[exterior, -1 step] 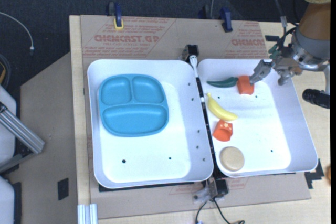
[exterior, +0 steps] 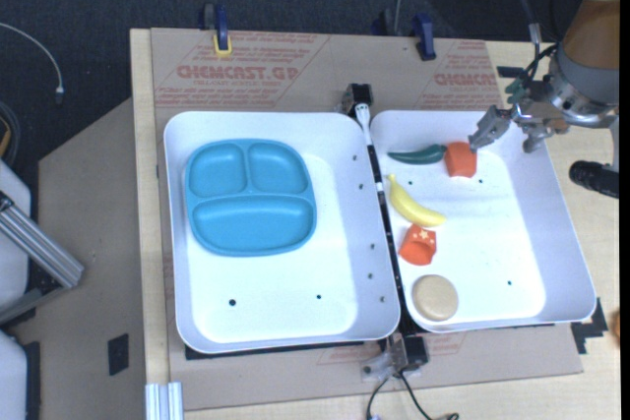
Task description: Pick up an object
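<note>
The right bin [exterior: 536, 241] holds several small objects. A dark green pod [exterior: 418, 153] lies at its back left, with an orange-red block [exterior: 461, 159] just to its right. A yellow banana [exterior: 413, 204] is below them, followed by a red piece [exterior: 420, 246] and a round beige disc [exterior: 434, 297] at the front. My gripper [exterior: 510, 137] hangs over the back of the right bin, just right of the orange-red block. It is open, its left fingertip [exterior: 485, 133] is close to the block, and nothing is between the fingers.
A blue divided plate [exterior: 251, 195] lies in the left bin [exterior: 295, 310]. Blue clamps [exterior: 220, 23] grip the cardboard at the bench's far edge. The ridge where the two bins meet [exterior: 379, 211] runs down the middle. The arm fills the upper right corner.
</note>
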